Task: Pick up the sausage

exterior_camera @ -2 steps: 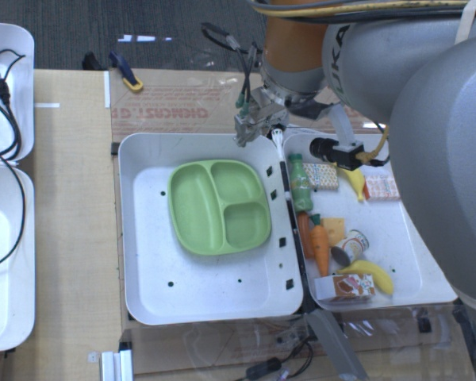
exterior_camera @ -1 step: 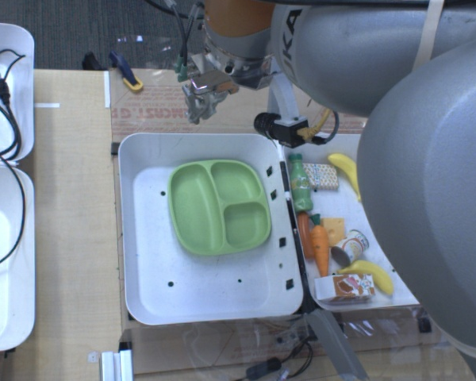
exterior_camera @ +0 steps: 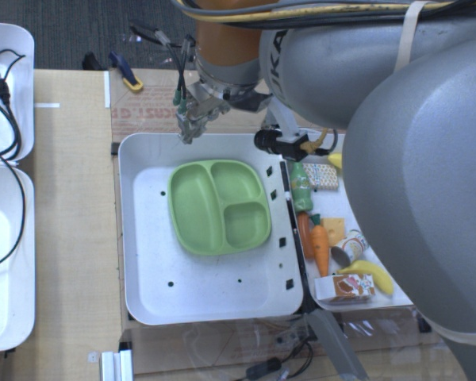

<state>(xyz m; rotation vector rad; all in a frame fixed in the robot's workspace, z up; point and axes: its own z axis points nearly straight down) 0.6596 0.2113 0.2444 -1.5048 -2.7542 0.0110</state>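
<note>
Nearest, in the crowded bin, what is judged to be the sausage is seen lying along the dividing wall, touching the carrot, behind the banana. Farther back, the gripper is poised over the far rim of the other bin, beyond the plate; how far open it is cannot be told. It should be carried across, aligned across the sausage and lowered clear of wall and carrot.

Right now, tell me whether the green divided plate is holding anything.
Empty. The green divided plate lies flat in the left bin, and all three of its compartments show bare green.
</note>
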